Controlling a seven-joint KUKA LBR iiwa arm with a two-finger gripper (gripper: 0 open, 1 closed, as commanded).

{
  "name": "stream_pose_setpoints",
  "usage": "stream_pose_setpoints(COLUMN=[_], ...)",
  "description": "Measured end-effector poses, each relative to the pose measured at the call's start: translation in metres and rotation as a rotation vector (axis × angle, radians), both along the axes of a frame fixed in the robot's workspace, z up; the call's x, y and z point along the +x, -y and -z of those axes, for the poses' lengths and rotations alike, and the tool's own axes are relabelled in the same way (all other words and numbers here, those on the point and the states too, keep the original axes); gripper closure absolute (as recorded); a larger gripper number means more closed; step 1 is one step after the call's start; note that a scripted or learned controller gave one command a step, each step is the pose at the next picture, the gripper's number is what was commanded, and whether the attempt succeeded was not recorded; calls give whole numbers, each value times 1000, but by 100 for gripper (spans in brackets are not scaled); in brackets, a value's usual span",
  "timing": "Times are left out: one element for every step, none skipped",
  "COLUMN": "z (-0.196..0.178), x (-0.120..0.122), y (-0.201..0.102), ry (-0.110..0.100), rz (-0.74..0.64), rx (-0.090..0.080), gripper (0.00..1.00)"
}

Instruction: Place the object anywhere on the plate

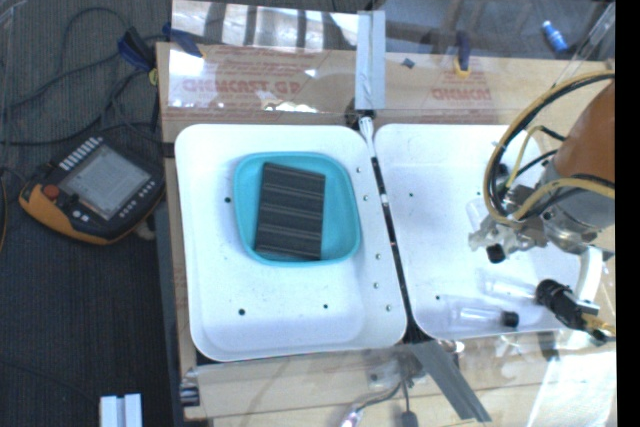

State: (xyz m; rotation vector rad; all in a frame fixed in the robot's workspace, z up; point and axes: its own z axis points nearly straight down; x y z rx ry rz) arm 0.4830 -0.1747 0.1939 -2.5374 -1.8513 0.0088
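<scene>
Object (291, 210) on teal plate (343, 225), well apart from end effector (497, 245), grip state unclear

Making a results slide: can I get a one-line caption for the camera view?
Dark ribbed block lying on the teal plate in the left bin; gripper over the right bin.

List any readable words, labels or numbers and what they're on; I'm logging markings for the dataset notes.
Red print on the clear sheet behind the left bin: mirrored and blurred, unreadable.
Red print on the sheet behind the right bin: same, unreadable.
Handheld pendant on the floor: screen and keys too small to read.
Plate, dark block: no text.
</scene>
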Motion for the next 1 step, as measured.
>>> stream_pose_setpoints(z=[0], x=[0], y=[0], ry=[0], rz=[0], rx=[0], gripper=[0])
